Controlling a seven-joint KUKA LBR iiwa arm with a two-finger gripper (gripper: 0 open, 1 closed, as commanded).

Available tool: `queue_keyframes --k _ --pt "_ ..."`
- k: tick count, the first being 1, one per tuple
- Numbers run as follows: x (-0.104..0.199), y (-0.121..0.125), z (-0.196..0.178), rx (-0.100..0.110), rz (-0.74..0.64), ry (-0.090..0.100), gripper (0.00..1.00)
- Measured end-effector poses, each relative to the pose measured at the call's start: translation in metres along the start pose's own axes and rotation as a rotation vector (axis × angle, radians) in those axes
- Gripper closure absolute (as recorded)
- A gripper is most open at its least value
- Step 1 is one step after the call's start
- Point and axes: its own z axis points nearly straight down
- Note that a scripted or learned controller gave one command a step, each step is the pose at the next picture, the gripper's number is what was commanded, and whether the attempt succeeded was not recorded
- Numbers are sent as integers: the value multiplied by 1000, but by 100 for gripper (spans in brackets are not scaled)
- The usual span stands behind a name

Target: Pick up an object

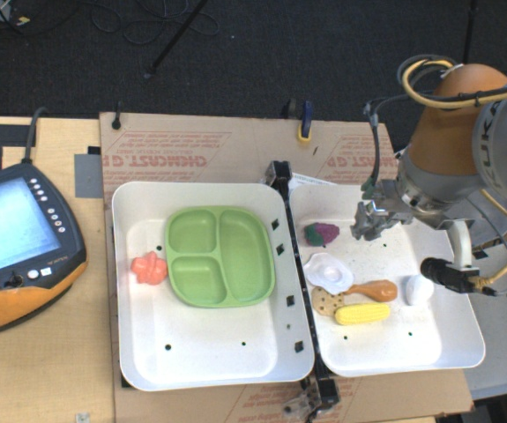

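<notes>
My gripper (368,225) hangs over the back of the right bin (447,346), reaching in from the right. A purple toy grape bunch (322,233) lies just to its left, apart from it. In front of the gripper, toward the near edge, lie a white fried egg (327,271), a brown drumstick (372,290), a speckled cookie (325,302) and a yellow corn cob (363,314). A small white piece (417,290) rests to the right of the drumstick. Nothing shows in the gripper's grasp.
The left bin (200,351) holds a green divided plate (219,256) with a pink toy (149,269) at its left. A teach pendant (19,236) sits on the bench at the far left. A black divider (290,263) runs between the bins.
</notes>
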Motion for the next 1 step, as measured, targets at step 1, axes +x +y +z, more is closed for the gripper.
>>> queue_keyframes --k 1 --pt "-2 0 -15 2 1 1 100"
